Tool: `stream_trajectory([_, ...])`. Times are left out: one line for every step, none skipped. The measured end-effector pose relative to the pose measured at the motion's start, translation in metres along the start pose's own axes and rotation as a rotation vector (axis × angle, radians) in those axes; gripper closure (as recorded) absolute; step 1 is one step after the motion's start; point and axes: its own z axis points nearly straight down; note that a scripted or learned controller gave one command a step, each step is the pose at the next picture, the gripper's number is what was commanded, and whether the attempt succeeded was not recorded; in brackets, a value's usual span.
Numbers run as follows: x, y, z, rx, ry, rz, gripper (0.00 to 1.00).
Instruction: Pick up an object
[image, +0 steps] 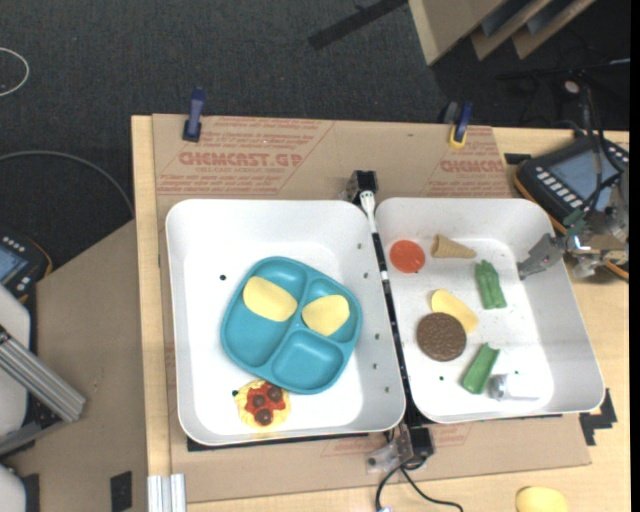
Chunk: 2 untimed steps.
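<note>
The right bin (560, 385) holds a red round piece (406, 256), a tan wedge (452, 247), a green stick (490, 285), a yellow slice (455, 307), a brown disc (441, 336), a second green piece (479, 368) and a small pale item (510, 386). My gripper (541, 256) hangs over that bin's right rim, tip pointing left and down, a short way right of the upper green stick. I see nothing held in it.
The left bin (190, 300) carries a blue sectioned plate (290, 360) with two yellow pieces (268, 298) on it, and a small pizza-like toy (262, 402) by its front wall. A tablet (570, 175) and cables lie at the right.
</note>
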Motion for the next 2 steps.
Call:
stream_trajectory([0.075, -0.013, 0.062, 0.007, 0.004, -0.004, 0.00])
stream_trajectory([0.104, -0.012, 0.070, 0.004, 0.002, -0.002, 0.00])
